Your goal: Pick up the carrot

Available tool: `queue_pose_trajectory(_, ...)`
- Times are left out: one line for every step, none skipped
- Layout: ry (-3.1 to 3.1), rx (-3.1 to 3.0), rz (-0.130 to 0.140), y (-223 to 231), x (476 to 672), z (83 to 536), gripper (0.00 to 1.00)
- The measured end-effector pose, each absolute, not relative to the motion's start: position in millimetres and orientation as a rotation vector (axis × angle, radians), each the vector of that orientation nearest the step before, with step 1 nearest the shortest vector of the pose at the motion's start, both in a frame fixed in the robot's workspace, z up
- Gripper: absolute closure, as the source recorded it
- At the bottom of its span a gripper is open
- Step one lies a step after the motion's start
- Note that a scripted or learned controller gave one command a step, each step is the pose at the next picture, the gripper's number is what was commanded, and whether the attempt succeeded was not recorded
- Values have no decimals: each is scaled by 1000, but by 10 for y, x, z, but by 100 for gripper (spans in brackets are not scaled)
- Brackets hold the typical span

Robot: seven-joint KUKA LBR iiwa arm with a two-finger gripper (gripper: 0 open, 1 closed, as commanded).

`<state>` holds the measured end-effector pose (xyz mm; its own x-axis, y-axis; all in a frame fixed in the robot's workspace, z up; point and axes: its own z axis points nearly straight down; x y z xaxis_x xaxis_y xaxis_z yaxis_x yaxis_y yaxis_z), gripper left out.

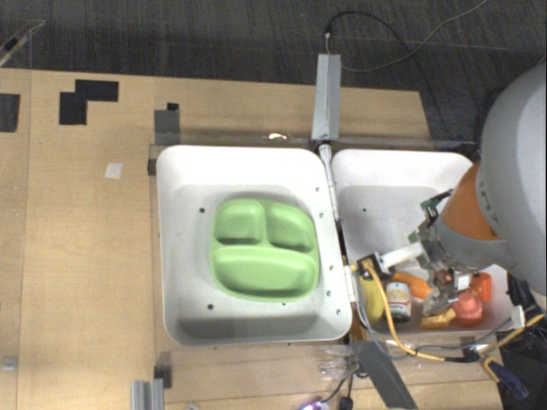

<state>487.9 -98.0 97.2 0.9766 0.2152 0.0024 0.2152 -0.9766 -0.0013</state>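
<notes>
Arm's jaws (442,282) hang low over the right bin's clutter, carrot (416,285) just left; grip state unclear.

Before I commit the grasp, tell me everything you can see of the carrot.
The carrot shows as a small orange piece, smooth like toy plastic, lying in the right bin near its front edge. It sits among other small items, beside a little jar and under the gripper, which hides part of it. Its full shape and contact with the fingers cannot be told.

Robot lab: bench (77,229), twin bins (179,229).
</notes>
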Motion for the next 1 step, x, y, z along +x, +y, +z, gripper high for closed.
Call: queue_pose_trajectory(-768,-3046,-19,-1309,4908,899,0)
